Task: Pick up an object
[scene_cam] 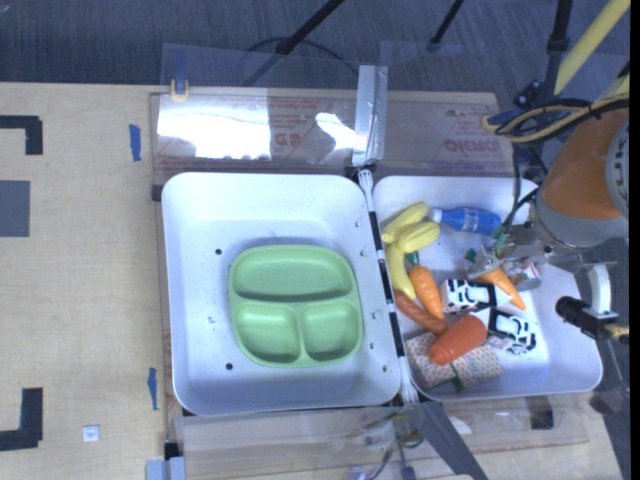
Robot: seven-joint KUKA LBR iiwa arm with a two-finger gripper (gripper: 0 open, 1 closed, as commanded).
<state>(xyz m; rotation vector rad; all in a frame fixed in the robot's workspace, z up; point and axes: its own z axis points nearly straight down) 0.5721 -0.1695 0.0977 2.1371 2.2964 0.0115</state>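
The right bin (572,360) holds a heap of toys: yellow bananas (410,232), a blue bottle (466,219), an orange carrot (426,290), a black-and-white patterned toy (492,316) and a red-orange rounded piece (458,338) lying on a tan woven piece (474,370). My gripper (506,258) hangs low over the bin's right-middle part, below the arm's orange band (585,173). A small orange piece (503,286) lies directly under the gripper; whether they touch I cannot tell.
The left bin (190,268) holds a green divided plate (295,303). A clear panel (260,108) stands behind the bins. Cables and stand legs cross the floor at the back. Wooden bench extends to the left.
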